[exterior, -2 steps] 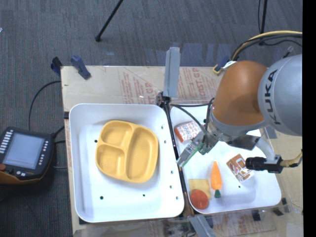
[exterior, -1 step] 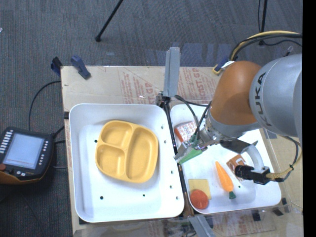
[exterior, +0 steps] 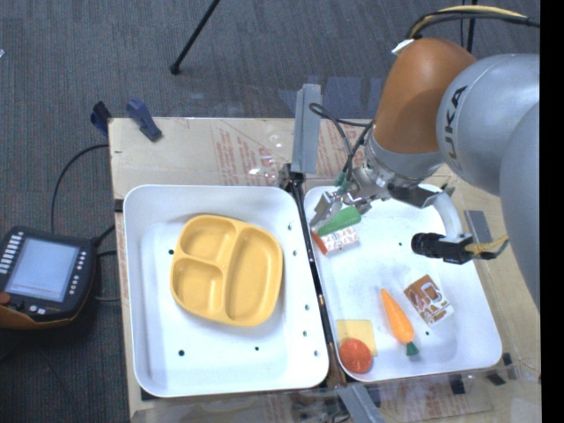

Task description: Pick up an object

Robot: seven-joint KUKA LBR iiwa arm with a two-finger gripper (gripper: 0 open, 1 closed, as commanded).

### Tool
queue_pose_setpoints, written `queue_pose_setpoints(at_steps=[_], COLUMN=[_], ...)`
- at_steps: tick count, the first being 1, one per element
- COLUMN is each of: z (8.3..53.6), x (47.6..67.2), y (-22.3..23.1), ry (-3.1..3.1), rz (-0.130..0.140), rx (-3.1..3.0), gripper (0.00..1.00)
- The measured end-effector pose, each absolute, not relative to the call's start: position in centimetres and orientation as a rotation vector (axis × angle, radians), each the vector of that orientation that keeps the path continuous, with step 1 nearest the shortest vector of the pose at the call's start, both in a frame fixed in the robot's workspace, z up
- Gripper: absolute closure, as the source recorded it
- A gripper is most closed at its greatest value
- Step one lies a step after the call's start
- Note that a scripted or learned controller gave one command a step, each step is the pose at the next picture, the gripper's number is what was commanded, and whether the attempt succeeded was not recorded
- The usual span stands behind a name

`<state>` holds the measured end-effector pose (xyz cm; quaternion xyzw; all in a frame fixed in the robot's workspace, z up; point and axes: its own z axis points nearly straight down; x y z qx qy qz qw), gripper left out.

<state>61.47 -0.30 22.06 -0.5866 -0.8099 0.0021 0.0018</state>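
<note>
Dark carpet round bench [exterior: 176, 148]; hand [exterior: 333, 205] upper centre, fingers spread, over green-topped red-and-white carton [exterior: 338, 233] in right white bin [exterior: 480, 320].

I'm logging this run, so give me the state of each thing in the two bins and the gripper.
gripper: low at the right bin's upper left, over the carton
carton: lying flat under the gripper
yellow plate: upright in the left bin
carrot: lying flat
brown packet: lying flat
tomato: resting beside the cheese slice
</note>
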Motion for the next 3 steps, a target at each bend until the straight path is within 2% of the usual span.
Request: queue_pose_setpoints(at_steps=[1,2,3], z=[20.3,21.7,28.0], x=[64.3,59.7,62.9], y=[-0.5,-2.7,0.6], ry=[-2.284,-2.454,-2.440], rz=[0.011,0.009,0.002], rx=[-2.150,-1.952,-1.978], gripper=[1.00,1.00,1.00])
